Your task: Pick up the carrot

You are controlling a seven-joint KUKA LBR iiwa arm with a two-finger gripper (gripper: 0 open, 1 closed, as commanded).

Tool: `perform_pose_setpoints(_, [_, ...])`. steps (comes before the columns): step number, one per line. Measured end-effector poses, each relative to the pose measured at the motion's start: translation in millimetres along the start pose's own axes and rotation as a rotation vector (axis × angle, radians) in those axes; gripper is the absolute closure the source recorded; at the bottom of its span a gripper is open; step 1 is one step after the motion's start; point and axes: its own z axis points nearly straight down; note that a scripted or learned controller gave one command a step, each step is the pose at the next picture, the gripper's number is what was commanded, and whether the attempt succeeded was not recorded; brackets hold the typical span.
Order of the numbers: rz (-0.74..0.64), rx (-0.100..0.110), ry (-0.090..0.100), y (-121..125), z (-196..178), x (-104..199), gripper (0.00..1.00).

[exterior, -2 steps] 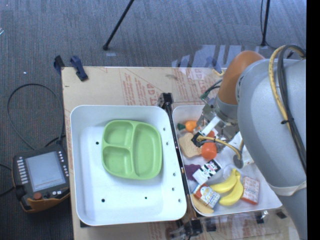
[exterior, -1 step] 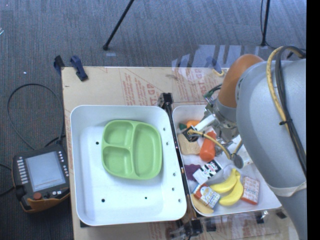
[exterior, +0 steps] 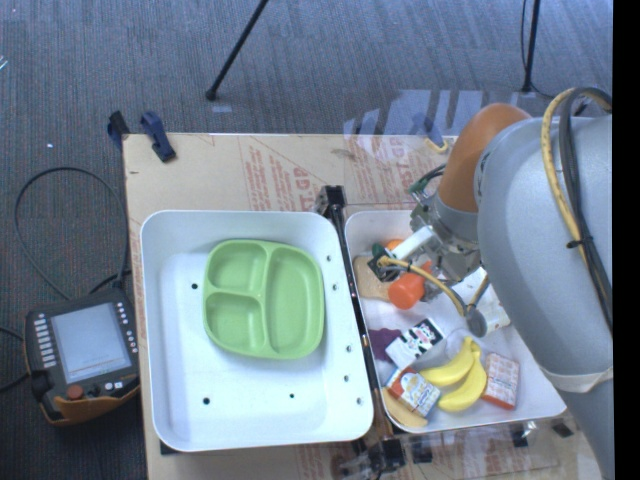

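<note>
The gripper (exterior: 400,265) is low inside the right-hand bin (exterior: 540,398), near that bin's upper left corner. Whether its fingers are spread or pressed together cannot be told; the wrist and cabling cover them. Directly beside the gripper, touching or nearly touching it, sits the carrot (exterior: 406,289), seen as a short, stubby, bright orange piece with a smooth, matte look. It lies in the upper left part of the right-hand bin, and nothing shows it pinched between fingers.

Below the carrot in the same bin is a small milk carton (exterior: 418,340), white with dark markings, boxy in shape. Further below and to the right of the carrot lie two yellow bananas (exterior: 458,373), curved and glossy, side by side. Just right of the bananas is a small red packet (exterior: 502,380), flat and rectangular.

The arm (exterior: 545,238) is broad, rounded and grey, with an orange band (exterior: 480,148) above the wrist, covering the right side of the bin.

To the left of the carrot, across the divide, the left-hand bin (exterior: 180,408) is shallow, white plastic with rounded corners. It holds a light green tray (exterior: 265,298) with three compartments.
</note>
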Motion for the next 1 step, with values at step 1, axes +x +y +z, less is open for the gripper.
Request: perform_pose_setpoints(1, [-0.114,-0.015,0.020,-31.2,-97.2,13.2,1.00])
